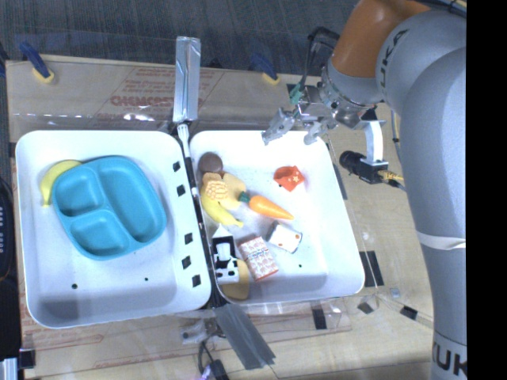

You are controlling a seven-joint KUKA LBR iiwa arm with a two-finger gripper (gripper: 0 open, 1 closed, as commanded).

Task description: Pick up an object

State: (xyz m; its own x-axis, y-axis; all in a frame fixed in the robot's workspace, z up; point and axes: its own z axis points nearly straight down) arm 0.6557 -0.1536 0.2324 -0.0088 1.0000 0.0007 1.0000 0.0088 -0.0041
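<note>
Claw [295, 130] above right bin's far rim, red object [288, 177] just below.

A pale wooden bench [95, 85] sits under clear plastic sheeting printed with faded red lettering. Behind its far edge lies dark grey carpeted floor [119, 6]. Lighting is even and bright.

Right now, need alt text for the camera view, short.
A grey arm's tool hangs open over the far rim of the right white bin, holding nothing. That bin holds a carrot, a red item, a banana and small boxes; the left bin holds a blue divided tray.
</note>
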